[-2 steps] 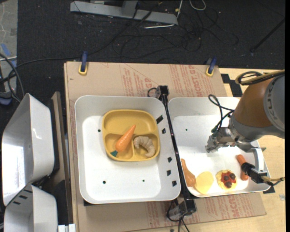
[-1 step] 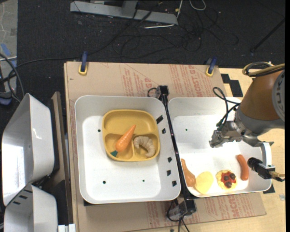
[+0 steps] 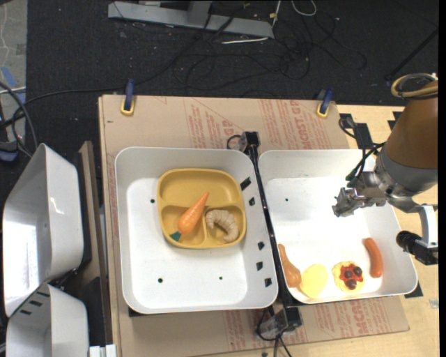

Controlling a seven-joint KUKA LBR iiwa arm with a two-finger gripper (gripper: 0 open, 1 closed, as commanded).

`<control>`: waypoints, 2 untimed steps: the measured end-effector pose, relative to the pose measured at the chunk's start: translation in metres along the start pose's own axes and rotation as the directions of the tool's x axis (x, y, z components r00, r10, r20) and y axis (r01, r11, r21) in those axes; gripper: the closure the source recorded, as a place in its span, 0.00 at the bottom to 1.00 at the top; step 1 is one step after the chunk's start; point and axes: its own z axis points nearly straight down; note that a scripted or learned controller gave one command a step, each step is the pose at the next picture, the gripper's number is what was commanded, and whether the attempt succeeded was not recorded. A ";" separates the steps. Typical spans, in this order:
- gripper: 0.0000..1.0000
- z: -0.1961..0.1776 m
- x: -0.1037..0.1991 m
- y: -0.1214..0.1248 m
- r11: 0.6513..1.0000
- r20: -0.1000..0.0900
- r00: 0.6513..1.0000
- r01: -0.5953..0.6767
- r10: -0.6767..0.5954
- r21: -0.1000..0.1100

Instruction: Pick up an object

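**Arm over the right bin, food toys along its near edge**

From my remote seat I look down on a brown cardboard-covered bench [image 3: 209,125] with red printed lettering, held at the far edge by two yellow-and-blue clamps [image 3: 127,104]. Beyond it, dark floor with black cables [image 3: 209,63] and a grey metal bar [image 3: 191,17]. At the left stand two tilted white plastic tubs [image 3: 38,209], off the bench.

Two shallow white bins sit side by side, touching along a black clip strip. The left white bin [image 3: 188,279] carries a yellow divided plastic plate [image 3: 174,188]. On the plate lie an orange toy carrot [image 3: 192,213], slanted, and just beside it a pale curled toy shrimp [image 3: 224,223].

The right white bin [image 3: 306,202] has its things near the front wall: an orange-tan toy drumstick [image 3: 288,267] at the left, a pale yellow round disc [image 3: 314,279] next to it, a small yellow tart with red and dark berries [image 3: 348,275], and a red-orange toy sausage [image 3: 374,256] toward the right.

The grey-and-orange arm comes in from the right. Its dark two-finger gripper [image 3: 345,204] hangs above bare bin floor, well apart from the food toys. I cannot tell whether the pincer is spread or pressed together; nothing visible is in it.
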 end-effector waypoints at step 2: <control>1.00 -0.058 0.049 0.021 1.000 -0.002 1.000 0.005 -0.005 0.002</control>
